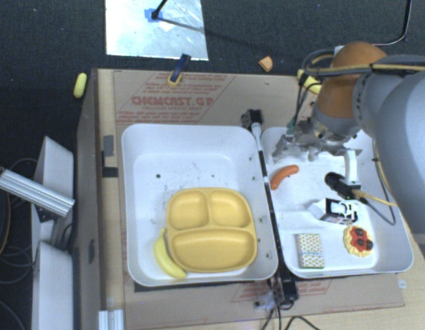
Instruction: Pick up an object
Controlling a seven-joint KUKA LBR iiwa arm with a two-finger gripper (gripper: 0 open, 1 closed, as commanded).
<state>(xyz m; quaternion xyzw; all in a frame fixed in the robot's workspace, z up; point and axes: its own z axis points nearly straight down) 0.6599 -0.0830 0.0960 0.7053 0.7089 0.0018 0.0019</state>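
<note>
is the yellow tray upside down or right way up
Right way up: the tray shows its three hollow compartments facing the camera.

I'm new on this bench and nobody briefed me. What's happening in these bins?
The grey arm reaches into the right bin. Its claw is near that bin's far left corner, just beyond an orange sausage. I cannot tell whether it holds anything. A speckled block and a toy pizza lie on the near side. The left bin holds a yellow divided plate with a banana against its near left edge.
</note>
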